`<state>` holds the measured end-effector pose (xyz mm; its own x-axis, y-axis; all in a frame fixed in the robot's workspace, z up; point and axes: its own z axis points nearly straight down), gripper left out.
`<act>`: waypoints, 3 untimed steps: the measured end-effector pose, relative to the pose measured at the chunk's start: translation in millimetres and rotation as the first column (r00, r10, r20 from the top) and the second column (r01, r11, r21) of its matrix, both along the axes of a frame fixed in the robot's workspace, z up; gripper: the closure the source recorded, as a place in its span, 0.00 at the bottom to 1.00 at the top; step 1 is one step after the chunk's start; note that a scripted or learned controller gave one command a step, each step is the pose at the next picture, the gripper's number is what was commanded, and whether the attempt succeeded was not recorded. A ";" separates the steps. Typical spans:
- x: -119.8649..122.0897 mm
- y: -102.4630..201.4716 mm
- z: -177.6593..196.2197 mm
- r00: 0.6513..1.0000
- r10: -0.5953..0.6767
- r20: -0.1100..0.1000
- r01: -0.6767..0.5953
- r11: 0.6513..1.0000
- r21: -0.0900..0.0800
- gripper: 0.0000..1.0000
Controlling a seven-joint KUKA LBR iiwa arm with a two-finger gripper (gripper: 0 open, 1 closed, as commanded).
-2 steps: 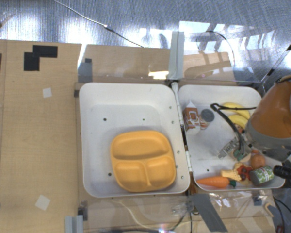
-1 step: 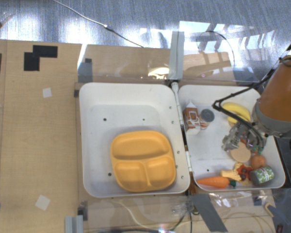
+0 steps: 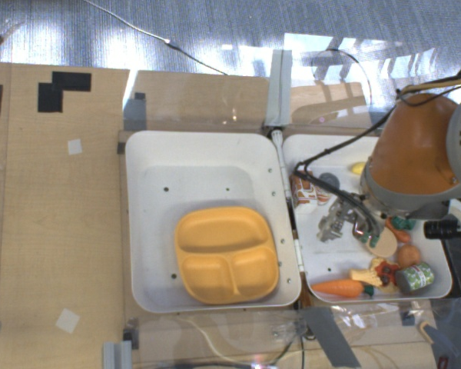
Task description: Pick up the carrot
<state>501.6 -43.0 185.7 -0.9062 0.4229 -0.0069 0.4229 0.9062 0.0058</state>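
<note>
The tray (image 3: pixel 227 254) sits in the left bin (image 3: pixel 150 206), well to the left of the claw (image 3: pixel 339 223) and clear of any risk. The claw hangs over the middle of the right bin (image 3: pixel 311 271), pointing left. Whether it is spread or pressed together cannot be told from this view, and nothing shows between its tips.

The carrot (image 3: pixel 337 288) lies below and slightly right of the claw, against the bin's near wall.

Risks:
- The wall beside the carrot may block one finger and spoil the grip.
- The crowd of small items (image 3: pixel 396 267) just right of the carrot may be grabbed or knocked instead.
- The carrot is round and may roll or slip out when squeezed.
</note>
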 end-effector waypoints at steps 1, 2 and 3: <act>-10.0 -71.5 -95.1 0.969 0.246 0.005 -0.246 0.969 -0.007 1.00; -3.9 -106.0 34.9 0.815 0.579 0.003 -0.579 0.815 -0.016 1.00; -2.1 -57.7 -36.9 0.626 0.779 -0.004 -0.779 0.626 -0.005 1.00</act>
